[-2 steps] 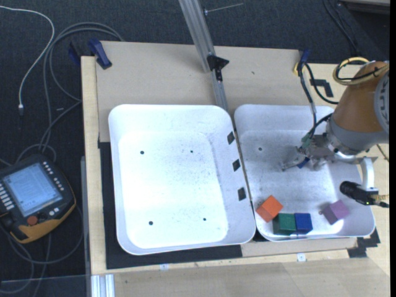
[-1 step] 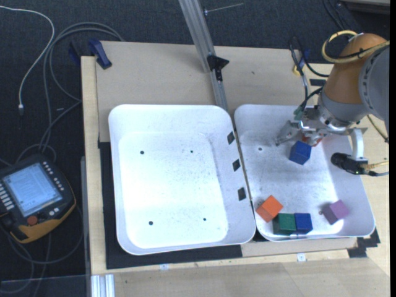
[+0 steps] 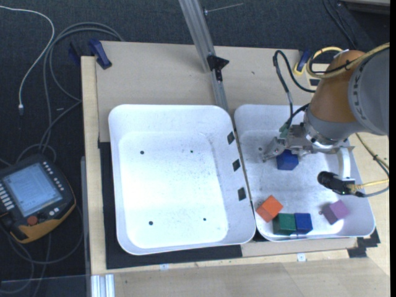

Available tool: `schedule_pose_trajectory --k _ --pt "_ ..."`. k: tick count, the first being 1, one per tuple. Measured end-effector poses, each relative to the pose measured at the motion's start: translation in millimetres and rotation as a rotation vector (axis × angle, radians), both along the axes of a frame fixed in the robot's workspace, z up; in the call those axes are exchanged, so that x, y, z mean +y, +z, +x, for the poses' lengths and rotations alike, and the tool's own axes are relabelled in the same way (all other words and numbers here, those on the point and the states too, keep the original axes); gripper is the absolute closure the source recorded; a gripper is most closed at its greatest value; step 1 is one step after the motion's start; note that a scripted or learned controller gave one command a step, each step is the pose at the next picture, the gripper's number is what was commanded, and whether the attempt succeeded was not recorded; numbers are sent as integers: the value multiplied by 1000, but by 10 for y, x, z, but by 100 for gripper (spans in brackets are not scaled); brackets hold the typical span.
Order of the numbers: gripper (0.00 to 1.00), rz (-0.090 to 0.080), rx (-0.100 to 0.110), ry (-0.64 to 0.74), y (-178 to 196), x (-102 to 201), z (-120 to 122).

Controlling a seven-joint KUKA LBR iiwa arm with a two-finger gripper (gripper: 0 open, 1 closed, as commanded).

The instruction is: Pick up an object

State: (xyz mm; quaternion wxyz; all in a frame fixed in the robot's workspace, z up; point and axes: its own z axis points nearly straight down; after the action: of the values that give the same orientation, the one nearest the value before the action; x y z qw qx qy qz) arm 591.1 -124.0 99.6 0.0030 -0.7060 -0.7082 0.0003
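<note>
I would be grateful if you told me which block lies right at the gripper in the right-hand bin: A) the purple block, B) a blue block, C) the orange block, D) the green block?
B: a blue block sits directly at the gripper, while the orange block, green block and purple block lie apart along the near side of the right-hand bin.

The two bins [image 3: 173, 119] are looking like smooth white plastic with a faint sheen and dark speckling. The tabletop [image 3: 154, 73] is showing as pale matt wood. Just below the pincer [image 3: 286, 148], a blue block [image 3: 288, 161] is appearing matt, as are the orange block [image 3: 269, 208] and purple block [image 3: 336, 211].
</note>
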Motion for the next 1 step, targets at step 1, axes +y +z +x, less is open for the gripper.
schedule_pose_trajectory --k 1 --pt "100 -2 -5 -2 110 -20 17"
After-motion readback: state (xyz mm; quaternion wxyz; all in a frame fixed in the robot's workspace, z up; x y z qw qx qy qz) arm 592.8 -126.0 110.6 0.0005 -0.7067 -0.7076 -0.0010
